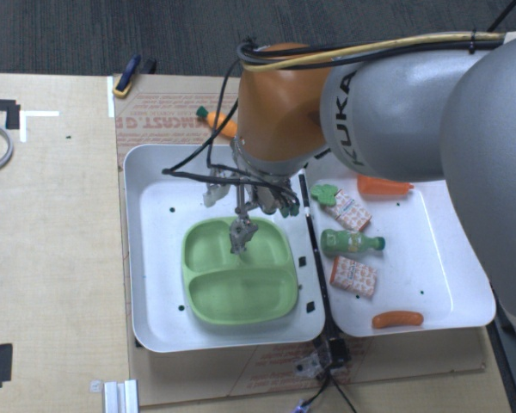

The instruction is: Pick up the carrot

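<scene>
The end effector (pixel 239 235) hangs narrow and empty above the green plate (pixel 239 274) at center frame, since the carrot (pixel 383 187) lies right, in the other bin (pixel 451 269).

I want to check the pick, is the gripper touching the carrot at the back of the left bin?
Apart. The camera view shows the gripper over the green plate, with white bin floor between it and the carrot.

"KUKA" — on the arm (pixel 396 127)

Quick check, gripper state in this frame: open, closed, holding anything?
Gripper: cannot be told; it hangs over the green divided plate in the left bin, with no carrot seen in it.
</scene>
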`<state>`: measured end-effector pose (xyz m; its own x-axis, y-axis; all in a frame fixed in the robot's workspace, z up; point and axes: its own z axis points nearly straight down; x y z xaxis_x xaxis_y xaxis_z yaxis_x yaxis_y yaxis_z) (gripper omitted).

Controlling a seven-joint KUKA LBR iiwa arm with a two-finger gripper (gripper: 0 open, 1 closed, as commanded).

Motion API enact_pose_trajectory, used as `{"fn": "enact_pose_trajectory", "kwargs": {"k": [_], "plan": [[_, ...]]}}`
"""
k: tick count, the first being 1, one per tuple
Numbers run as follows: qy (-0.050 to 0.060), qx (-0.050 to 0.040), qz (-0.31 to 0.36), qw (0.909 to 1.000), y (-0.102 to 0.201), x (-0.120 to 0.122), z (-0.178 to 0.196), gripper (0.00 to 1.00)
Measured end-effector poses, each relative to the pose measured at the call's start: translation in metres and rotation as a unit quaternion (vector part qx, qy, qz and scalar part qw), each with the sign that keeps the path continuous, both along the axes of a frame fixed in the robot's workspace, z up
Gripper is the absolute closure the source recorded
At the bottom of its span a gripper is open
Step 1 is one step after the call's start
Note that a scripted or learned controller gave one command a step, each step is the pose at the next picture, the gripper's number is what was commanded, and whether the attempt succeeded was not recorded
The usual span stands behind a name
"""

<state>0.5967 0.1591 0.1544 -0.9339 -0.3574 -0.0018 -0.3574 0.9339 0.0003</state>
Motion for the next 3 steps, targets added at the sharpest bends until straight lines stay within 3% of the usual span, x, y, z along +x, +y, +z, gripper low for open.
{"fn": "enact_pose_trajectory", "kwargs": {"k": [1,2,3], "plan": [[-0.002,0.0004,0.097,0.9953,-0.031,0.052,-0.025,0.00],[-0.002,0.0004,0.204,0.9790,-0.015,0.063,0.053,0.00],[-0.001,0.0001,0.254,0.9671,-0.017,0.063,0.007,0.00]]}}
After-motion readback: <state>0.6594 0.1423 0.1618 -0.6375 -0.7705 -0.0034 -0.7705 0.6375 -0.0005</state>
